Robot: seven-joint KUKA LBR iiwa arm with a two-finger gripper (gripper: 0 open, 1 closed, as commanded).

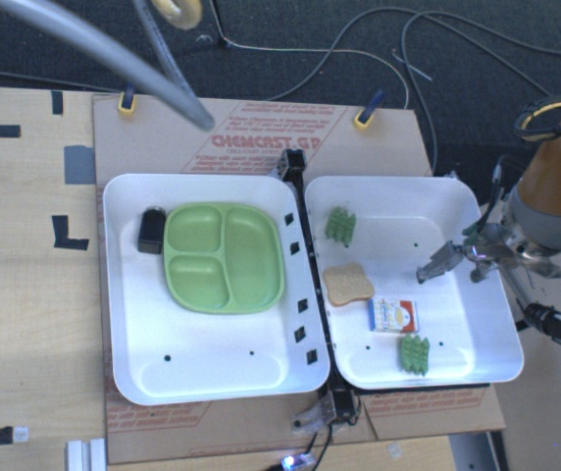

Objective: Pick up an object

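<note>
**Colours I saw around the green tray**

I saw a light green tray (225, 259) in a white bin (124, 292), a black block (151, 231) at its left. Right of it lay dark green pieces (340, 225), tan toast (347, 285) and a red-white-blue packet (392, 315).

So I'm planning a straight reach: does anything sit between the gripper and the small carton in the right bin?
Nothing visible does. The gripper hangs over bare bin floor, up and right of the carton. The bread slice lies left of that path.
</note>
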